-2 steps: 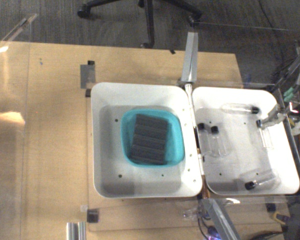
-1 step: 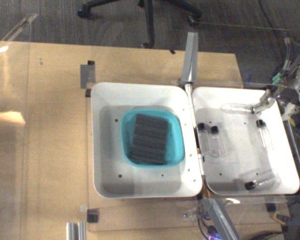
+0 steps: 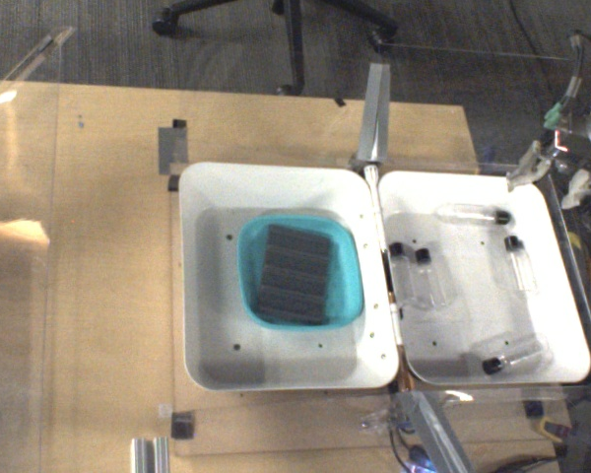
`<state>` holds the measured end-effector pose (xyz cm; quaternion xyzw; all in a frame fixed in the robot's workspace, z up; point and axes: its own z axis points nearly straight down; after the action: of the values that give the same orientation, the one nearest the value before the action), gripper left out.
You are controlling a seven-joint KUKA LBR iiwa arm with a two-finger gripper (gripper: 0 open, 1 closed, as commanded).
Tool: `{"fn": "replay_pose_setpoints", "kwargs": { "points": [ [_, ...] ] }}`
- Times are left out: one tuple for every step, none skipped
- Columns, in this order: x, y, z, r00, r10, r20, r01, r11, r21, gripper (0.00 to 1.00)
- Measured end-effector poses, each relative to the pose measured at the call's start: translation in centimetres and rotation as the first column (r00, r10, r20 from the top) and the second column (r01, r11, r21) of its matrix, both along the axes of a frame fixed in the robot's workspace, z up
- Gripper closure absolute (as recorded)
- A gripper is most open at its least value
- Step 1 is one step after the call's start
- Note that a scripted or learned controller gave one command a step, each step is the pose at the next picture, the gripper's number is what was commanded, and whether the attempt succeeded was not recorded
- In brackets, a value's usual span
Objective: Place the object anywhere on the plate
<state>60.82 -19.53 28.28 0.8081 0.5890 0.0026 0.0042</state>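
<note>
You see the dark ribbed block (image 3: 294, 279) already lying on the teal plate (image 3: 349, 274) in the left bin (image 3: 207, 264), so the placing looks done, and what remains, at most, is pulling the arm clear. The end effector (image 3: 569, 156) sits at the far right edge of the bench (image 3: 79, 264), past the right bin (image 3: 561, 294), and you cannot tell its state from here. Count one block, one plate, two bins, and about five clear black-capped vials (image 3: 419, 279) scattered in the right bin.
</note>
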Motion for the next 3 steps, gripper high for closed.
{"fn": "replay_pose_setpoints", "kwargs": {
  "points": [
    [6.3,-0.1,2.6,0.999,-0.043,0.000,0.043,0.999,0.000,0.00],
    [2.5,1.0,12.5,0.976,-0.216,0.007,0.216,0.976,0.001,0.00],
    [0.2,0.1,15.4,0.929,-0.369,0.006,0.369,0.929,0.003,0.00]
  ]
}}
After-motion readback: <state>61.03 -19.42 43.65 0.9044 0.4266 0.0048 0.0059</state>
